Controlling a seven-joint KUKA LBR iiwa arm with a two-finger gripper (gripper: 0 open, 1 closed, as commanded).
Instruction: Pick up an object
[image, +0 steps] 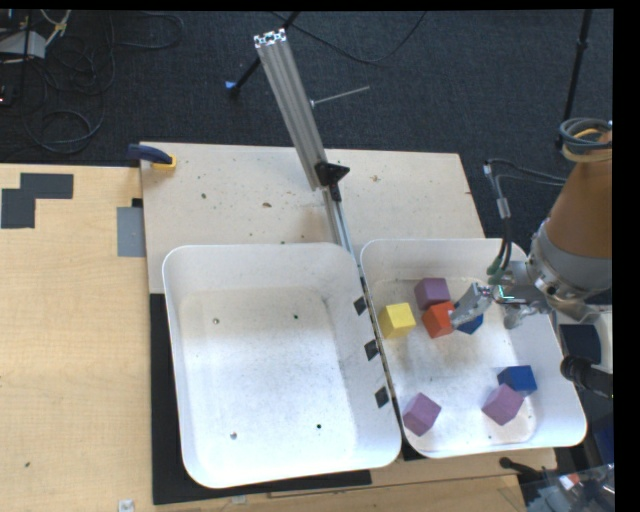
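My gripper (468, 312): low inside the right bin (560, 420), just right of the orange block (437, 320), reaching in from the right
My jaws: I cannot tell whether they are released or clenched; the metal tip hides them from this slant
Orange block: my landmark, sitting in the upper middle of the right bin, on the floor of the bin as far as I can judge
Small blue block (470, 324): just right of the orange block, partly under my tip, touching or nearly touching it
Purple block (432, 291): just above the orange block, close beside it
Yellow block (397, 318): just left of the orange block, near the bin's left wall
Other blocks: a blue one (518, 378) and a purple one (502, 404) well below and right of the orange block; another purple one (421, 413) well below it
Left bin (190, 300): well left of the orange block
Done, by my reckoning: I am down among the blocks at a likely target
Left: nothing looks lifted; I judge a firm grip and a rise with a block are yet to come
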